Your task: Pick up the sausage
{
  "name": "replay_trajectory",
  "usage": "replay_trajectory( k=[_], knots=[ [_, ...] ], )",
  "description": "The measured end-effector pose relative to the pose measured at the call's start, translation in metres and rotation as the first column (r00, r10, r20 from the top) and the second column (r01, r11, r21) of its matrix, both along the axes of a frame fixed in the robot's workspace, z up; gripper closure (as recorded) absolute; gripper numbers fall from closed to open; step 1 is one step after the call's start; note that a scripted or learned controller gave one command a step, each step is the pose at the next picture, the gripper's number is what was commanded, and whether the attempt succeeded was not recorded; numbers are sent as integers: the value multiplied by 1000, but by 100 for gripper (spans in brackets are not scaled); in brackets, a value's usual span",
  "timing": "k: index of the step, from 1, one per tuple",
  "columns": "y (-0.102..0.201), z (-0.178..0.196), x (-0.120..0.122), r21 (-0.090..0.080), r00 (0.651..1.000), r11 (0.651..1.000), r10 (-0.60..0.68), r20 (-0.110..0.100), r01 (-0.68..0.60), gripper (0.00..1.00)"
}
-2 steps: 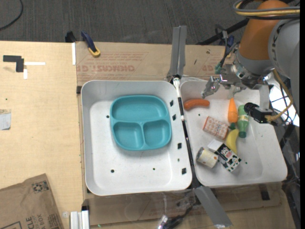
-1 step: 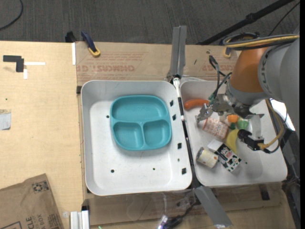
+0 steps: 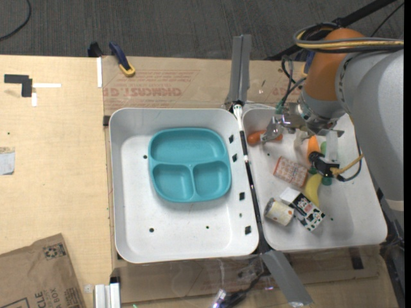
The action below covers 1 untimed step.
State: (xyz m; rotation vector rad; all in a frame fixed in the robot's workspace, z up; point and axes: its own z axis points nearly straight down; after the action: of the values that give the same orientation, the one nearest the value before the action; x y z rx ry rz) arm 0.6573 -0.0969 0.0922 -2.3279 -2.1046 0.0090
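Arm (image 3: 359,69): grey with orange band, reaching in from 3 o'clock over the right bin (image 3: 347,226).
Jaws (image 3: 277,128): low at 11 o'clock of the right bin; opening impossible to tell; nothing visibly held.
Sausage (image 3: 255,136): small orange-red piece at 10 o'clock of the right bin, just beside the jaws at their 8 o'clock.
Right bin clutter: patterned packet (image 3: 290,170), banana (image 3: 313,188), cylinder (image 3: 279,212), black-and-white box (image 3: 307,210).
Left bin (image 3: 128,217): teal divided plate (image 3: 190,164) at centre.
Desk (image 3: 51,172): cardboard-covered.
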Motion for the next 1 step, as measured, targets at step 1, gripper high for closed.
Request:
replay_trajectory(
  k=[1],
  knots=[
    [0, 10, 1, -3, 1000, 1000, 2, 3, -2, 100]
  ],
)
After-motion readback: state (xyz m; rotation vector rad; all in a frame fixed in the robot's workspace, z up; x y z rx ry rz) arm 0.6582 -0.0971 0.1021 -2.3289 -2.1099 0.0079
